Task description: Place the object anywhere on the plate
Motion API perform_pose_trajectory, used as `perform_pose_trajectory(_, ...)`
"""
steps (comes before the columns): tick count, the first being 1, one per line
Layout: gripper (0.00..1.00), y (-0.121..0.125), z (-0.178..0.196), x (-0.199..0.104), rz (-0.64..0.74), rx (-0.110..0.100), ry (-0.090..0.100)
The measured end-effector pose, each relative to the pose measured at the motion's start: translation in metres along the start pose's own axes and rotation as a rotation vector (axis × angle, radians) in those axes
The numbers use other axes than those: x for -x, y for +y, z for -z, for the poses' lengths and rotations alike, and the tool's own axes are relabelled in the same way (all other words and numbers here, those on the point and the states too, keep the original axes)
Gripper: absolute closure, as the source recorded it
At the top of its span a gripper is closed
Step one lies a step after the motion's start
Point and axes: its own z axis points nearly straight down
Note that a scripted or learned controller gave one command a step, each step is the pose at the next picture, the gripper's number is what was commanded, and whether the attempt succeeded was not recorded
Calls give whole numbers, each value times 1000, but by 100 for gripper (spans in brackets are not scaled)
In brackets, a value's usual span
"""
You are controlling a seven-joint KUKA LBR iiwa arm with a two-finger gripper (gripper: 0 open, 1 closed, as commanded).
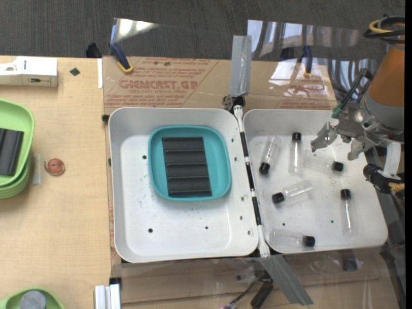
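My end effector (pixel 339 140) hangs spread and empty over the right bin's (pixel 376 234) far right. The nearest vial (pixel 295 150) lies just to its left, long axis running front-to-back; the teal plate (pixel 222 166) sits in the left bin (pixel 129 237).

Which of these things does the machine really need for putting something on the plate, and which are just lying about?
Needed:
teal plate in the left bin
clear black-capped tubes in the right bin
gripper, above the right bin

Lying about:
green tray stack
small reddish disc
white box
cardboard sheet
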Motion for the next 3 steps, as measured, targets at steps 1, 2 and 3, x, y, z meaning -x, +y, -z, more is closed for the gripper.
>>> perform_pose_trajectory(1, 0, -31, 137, 37, -125, 0, 0)
perform_pose_trajectory(2, 0, -9, 246, 57, -262, -1, 0)
perform_pose_trajectory(3, 0, -8, 248, 55, -417, -1, 0)
